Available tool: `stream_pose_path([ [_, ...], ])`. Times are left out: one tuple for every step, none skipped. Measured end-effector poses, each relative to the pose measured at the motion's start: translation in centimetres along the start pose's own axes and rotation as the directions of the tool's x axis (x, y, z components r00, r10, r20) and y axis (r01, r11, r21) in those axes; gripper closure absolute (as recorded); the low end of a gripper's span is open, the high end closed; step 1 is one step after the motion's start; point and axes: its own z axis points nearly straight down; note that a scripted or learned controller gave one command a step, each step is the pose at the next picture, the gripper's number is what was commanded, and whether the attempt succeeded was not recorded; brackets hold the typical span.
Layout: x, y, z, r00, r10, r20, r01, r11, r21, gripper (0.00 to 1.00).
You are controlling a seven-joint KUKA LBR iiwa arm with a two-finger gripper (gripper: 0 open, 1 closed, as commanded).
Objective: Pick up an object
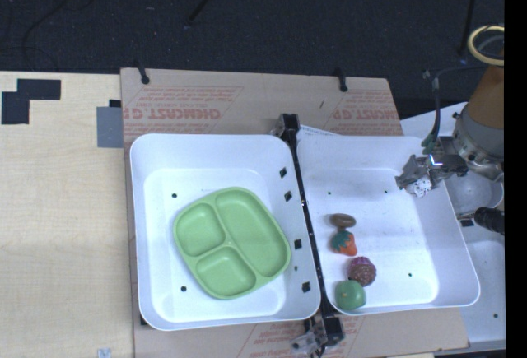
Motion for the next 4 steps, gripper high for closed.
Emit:
stream_pose_path([
  [-0.1,0.1,-5.3,1.0,0.0,0.0,0.0,1.0,0.002,1.0],
  [5.4,0.5,-5.6,1.0,-0.003,-0.003,0.003,1.0,0.007,1.0],
  [11.2,0.6,-3.9,1.0,-0.003,-0.004,0.003,1.0,0.008,1.0],
  [16.9,-0.4,-3.9,1.0,-0.003,-0.004,0.003,1.0,0.008,1.0],
])
